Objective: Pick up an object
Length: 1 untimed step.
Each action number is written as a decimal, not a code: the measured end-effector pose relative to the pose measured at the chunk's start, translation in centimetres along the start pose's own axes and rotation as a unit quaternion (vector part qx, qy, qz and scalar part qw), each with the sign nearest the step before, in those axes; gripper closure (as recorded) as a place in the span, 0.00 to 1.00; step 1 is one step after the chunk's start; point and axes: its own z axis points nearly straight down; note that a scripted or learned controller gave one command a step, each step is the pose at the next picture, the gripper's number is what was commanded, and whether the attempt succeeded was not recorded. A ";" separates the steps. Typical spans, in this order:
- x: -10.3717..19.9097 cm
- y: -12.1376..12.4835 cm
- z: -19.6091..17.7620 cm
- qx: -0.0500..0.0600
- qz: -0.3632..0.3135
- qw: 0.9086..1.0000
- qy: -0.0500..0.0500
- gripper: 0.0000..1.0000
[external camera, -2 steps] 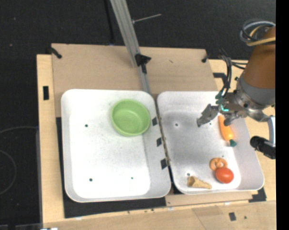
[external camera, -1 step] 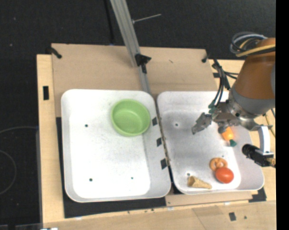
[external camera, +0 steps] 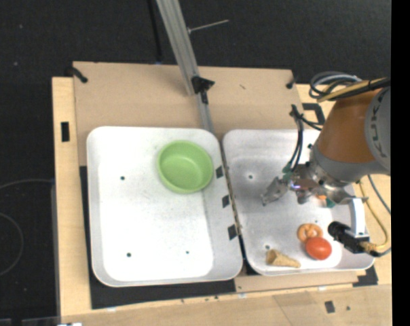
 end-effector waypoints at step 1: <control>0.1 -0.2 5.9 -0.003 0.001 1.000 0.000 0.00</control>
